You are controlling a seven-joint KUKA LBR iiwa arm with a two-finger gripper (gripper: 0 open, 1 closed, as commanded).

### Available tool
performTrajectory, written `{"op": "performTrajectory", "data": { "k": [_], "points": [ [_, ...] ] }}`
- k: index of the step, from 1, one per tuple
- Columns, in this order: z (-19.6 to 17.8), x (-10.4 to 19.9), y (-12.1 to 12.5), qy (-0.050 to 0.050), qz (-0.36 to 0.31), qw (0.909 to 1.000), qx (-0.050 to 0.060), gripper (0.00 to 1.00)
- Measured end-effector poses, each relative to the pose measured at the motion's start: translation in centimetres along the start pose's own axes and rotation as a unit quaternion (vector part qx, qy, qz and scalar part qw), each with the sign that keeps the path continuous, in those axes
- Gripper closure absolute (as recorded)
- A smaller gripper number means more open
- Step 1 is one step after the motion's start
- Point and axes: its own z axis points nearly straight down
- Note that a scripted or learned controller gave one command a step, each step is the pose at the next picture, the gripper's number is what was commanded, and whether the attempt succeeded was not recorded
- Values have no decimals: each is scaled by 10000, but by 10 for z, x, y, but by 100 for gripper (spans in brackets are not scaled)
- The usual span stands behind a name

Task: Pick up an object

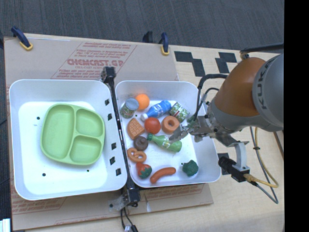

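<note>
Two shallow white bins sit side by side on a sheet of cardboard (96, 57) printed in red; the largest line looks like "CHEMCAST GP", and the smaller lines are too fine to read. Blue-and-yellow clamps (21, 37) grip the cardboard's upper edge.

The left bin (24, 182), in the left half of the frame, holds a pale green divided plate (72, 133) with three compartments.

The right bin (207, 175), at centre, holds a scatter of small toy foods. Near its top edge lie a grey-green can (128, 108), an orange ball (142, 101), a blue bottle (158, 108) and a green printed packet (179, 111) whose writing cannot be read. Below them are a waffle-patterned biscuit (135, 128), a red tomato (152, 125) and a tan ring doughnut (170, 124). Lower still are a dark chocolate doughnut (141, 142), a green bottle (166, 143) lying on its side, a pretzel (136, 154), a red-and-green piece (144, 169), a red sausage (162, 174) and a dark green broccoli-like piece (190, 167).

From the right of the frame the grey arm (270, 95), its orange band bearing part of the word "KUKA", reaches into the right bin. Its gripper (179, 133) sits low at the green bottle's right end, just right of the ring doughnut. I cannot tell from here whether it is spread or pinching anything.
</note>
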Motion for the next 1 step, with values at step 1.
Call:
{"op": "performTrajectory", "data": {
  "k": [1],
  "points": [
    [0, 0, 0, 0, 0, 10000, 0, 0]
  ]
}}
